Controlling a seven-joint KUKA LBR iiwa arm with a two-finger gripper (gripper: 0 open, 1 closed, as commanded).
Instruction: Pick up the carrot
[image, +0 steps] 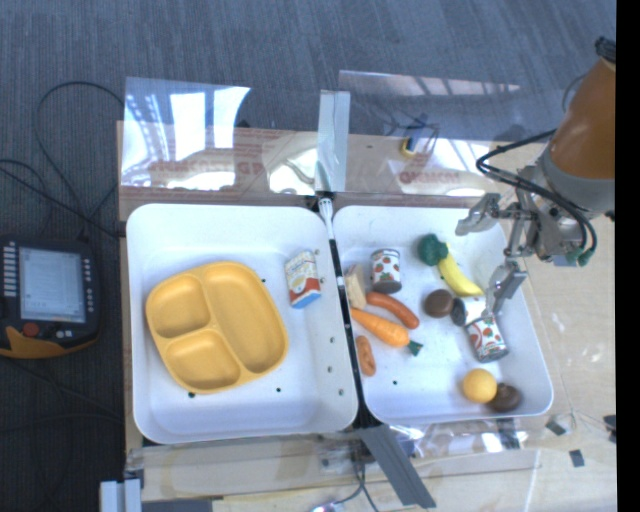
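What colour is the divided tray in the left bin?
Yellow-orange, plain with no pattern; the divided tray shows clearly in the camera view.

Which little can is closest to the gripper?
The tipped-over can at the right bin's right side, just below the gripper. The other can stands farther left, near the carrot.

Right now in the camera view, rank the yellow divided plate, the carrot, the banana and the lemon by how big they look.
1. yellow divided plate, clearly largest
2. carrot
3. banana, slightly shorter than the carrot
4. lemon, smallest
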